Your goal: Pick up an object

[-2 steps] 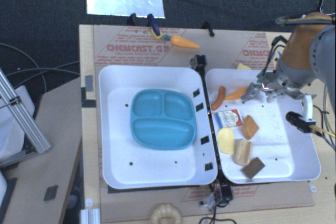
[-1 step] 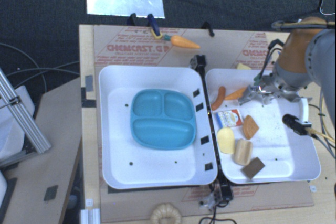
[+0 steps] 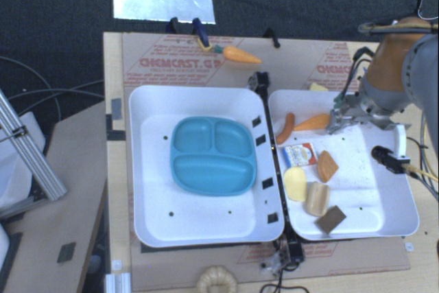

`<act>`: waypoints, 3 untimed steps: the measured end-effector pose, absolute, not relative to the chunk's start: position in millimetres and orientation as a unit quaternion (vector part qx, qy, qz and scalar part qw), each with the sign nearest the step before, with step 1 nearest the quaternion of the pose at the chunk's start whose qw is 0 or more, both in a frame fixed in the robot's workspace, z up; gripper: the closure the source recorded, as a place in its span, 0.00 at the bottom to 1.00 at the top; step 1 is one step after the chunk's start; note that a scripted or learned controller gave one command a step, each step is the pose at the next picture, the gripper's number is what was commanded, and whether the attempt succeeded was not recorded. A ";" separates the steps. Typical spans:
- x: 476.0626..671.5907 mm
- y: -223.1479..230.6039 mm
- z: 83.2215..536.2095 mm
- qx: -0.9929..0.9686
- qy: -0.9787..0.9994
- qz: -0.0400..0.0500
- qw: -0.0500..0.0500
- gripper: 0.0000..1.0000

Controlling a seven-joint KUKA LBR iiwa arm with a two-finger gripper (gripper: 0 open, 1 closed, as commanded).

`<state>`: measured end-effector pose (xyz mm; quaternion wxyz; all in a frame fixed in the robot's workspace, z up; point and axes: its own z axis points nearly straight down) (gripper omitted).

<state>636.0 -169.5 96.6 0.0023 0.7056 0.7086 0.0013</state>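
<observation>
Orange carrot piece [image 3: 313, 123] lies left-right, touching hand [image 3: 337, 121].

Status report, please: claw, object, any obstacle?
Claw low in right white bin, at the orange carrot-shaped piece. Grasp unconfirmed. Red sausage-shaped piece lies close beside it.

We see a blue divided plastic plate [image 3: 212, 154] in the left white bin [image 3: 147, 120]. In the right white bin [image 3: 384, 216], the orange carrot-shaped piece [image 3: 312, 123] lies far, perhaps touching the gripper [image 3: 337, 121]; the dark brown square block [image 3: 331, 219] lies nearest.
</observation>
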 end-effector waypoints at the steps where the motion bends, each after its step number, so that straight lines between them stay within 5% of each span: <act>1: 636.0 -174.0 141.6 0.707 0.707 0.002 0.003 1.00; 3: 634.6 -168.5 225.9 0.705 0.709 0.001 0.002 1.00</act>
